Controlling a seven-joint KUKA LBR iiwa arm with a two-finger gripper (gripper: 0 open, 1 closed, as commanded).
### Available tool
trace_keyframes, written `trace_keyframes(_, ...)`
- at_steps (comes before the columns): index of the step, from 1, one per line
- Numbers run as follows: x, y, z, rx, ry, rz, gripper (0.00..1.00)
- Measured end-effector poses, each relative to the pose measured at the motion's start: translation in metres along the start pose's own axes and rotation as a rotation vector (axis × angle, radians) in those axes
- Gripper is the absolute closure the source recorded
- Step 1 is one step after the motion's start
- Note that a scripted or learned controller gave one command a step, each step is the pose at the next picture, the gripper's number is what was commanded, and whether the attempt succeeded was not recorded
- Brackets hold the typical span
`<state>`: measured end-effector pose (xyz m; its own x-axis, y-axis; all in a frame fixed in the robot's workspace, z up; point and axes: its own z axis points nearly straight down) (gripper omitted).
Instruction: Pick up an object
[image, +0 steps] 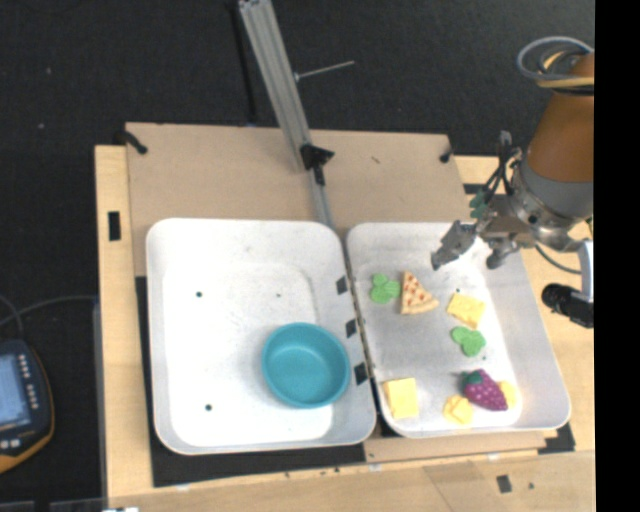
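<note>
The gripper hangs over the top of the right bin with its two fingers spread apart and nothing between them. The toy foods lie in that bin, the pizza slice closest below. No picking up is done yet, so reaching down, grabbing and lifting are all left.

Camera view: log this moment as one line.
gripper: open, above right bin, nothing between fingers | nearest: pizza slice, cheese wedge | left bin: blue bowl
</note>
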<state>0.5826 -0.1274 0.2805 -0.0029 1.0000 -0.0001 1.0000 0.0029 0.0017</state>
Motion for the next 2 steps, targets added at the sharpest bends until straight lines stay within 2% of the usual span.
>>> trace_keyframes(1, 0.000, 0.000, 0.000, 0.000, 0.000, 0.001, 0.00)
trace_keyframes(2, 0.005, 0.002, 0.045, 0.004, -0.002, 0.005, 0.00)
